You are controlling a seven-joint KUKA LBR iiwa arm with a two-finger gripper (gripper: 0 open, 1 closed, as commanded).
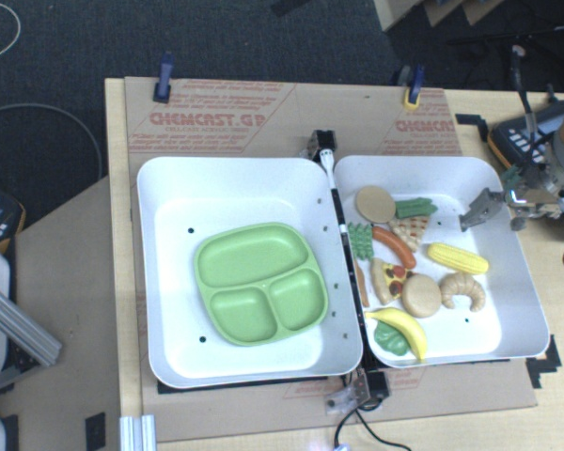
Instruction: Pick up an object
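Corn cob [458,257]: yellow, ridged, elongated

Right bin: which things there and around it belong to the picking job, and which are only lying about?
For the job:
- gripper
- right bin with toy food: corn cob, croissant, banana, sausage

Lying about:
- left bin
- green divided plate
- blue clamp, yellow clamp

Divided plate [256,282] in left bin [160,252]; toy foods [423,280] in right bin [522,299].
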